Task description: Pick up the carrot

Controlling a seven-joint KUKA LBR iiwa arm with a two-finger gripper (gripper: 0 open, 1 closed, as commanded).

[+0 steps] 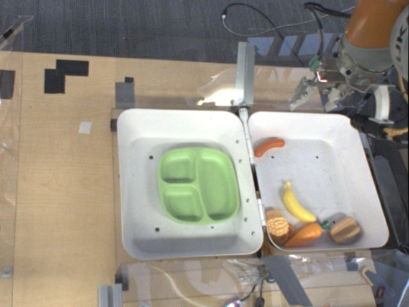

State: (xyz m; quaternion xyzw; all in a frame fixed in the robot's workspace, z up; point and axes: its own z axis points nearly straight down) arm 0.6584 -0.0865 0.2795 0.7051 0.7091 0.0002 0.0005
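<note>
Down at the near edge of the right bin (pixel 358 171), the carrot (pixel 305 235) lay on its side, its green-tipped end toward the near right corner. It was hemmed in closely: a corn-like yellow piece (pixel 277 223) touched its blunt end on the left, a brown bread-like piece (pixel 345 229) sat just beside its tip on the right, and the banana (pixel 296 203) curved down to meet it from above. That crowding against the bin's wall probably left a grasp room only from straight overhead. A reddish sausage (pixel 269 146) lay well apart, near the far left corner of the same bin. The left bin (pixel 137 171) carried a green divided plate (pixel 199 183) at its middle.

The gripper (pixel 321 87) hung above the far edge of the right bin, well away from the carrot, touching nothing. Its fingers seemed spread apart, with nothing between them, so the pick looked not yet begun.
</note>
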